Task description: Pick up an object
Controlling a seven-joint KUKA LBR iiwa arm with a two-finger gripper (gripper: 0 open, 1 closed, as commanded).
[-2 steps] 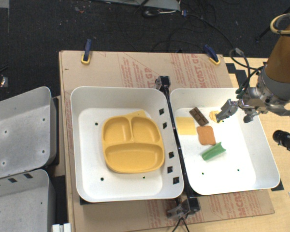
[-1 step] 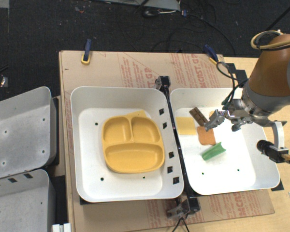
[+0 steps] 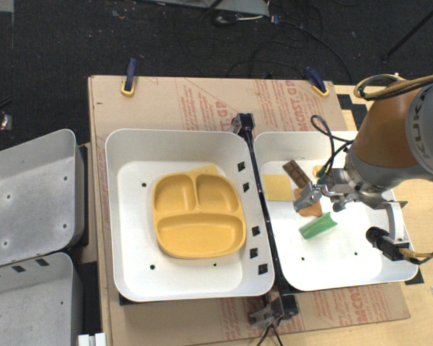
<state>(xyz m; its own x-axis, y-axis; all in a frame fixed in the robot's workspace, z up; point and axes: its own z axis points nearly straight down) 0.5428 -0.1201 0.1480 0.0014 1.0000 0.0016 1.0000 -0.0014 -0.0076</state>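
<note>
Pincer (image 3: 308, 199) is down low in my right bin (image 3: 361, 269), and honestly I can't tell how far open it is or whether anything's in it. Closest target is the green block (image 3: 317, 227), just beside me toward the near rim. Its long axis slants, upper end pointing right. Orange piece (image 3: 314, 210) sits between us, brown bar (image 3: 297, 171) behind.
</note>
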